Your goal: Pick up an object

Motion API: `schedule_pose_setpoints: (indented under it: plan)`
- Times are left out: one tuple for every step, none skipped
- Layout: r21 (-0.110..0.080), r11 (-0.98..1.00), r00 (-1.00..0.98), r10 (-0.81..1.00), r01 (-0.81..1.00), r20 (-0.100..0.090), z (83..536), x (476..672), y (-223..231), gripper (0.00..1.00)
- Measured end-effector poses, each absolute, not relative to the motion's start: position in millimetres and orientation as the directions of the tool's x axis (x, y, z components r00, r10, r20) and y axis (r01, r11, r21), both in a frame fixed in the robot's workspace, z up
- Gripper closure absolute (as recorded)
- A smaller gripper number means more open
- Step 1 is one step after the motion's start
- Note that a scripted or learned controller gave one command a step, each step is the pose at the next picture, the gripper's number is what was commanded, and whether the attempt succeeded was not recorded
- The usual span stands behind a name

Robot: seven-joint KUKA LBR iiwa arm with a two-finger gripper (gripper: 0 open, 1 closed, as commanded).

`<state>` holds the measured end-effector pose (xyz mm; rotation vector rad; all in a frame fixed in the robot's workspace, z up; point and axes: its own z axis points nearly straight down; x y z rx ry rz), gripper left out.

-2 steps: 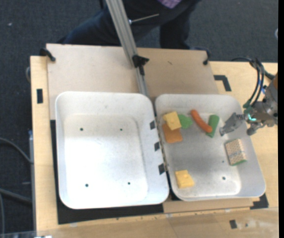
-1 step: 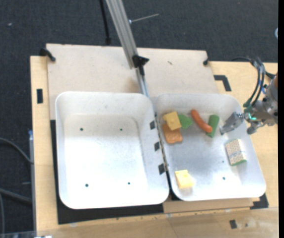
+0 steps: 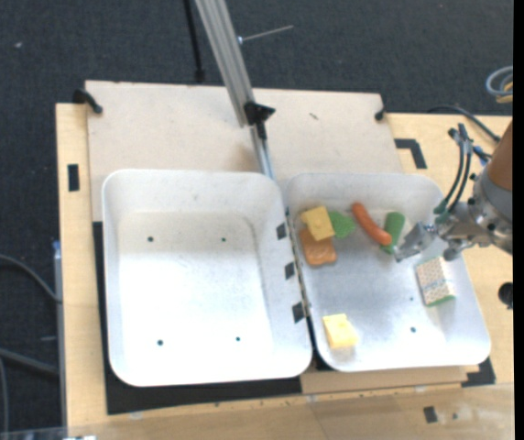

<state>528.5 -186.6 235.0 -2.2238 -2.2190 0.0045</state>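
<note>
Pale yellow block (image 3: 339, 330) lies apart from gripper (image 3: 415, 242).

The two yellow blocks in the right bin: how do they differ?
The yellow block at the bin's back left is deeper yellow and leans on a brown piece; the pale yellow block near the front rim lies alone on the floor. Both are small, blocky, and apart from the hand.

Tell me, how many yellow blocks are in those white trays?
2, both in the right tray. One yellow block sits near the tray's upper left, on a brown piece. The other, paler block lies near the lower left corner. None seems hidden.
</note>
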Motion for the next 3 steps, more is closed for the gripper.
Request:
schedule_pose_setpoints:
  plan:
    - [-0.005,-0.002,0.002,1.0,1.0,-0.001,173,523.0,-186,0.0]
    - [-0.004,-0.002,0.002,1.0,1.0,-0.001,115,519.6,-196,0.0]
    - [0.007,-0.009,0.009,1.0,1.0,-0.001,130,522.5,-196,1.0]
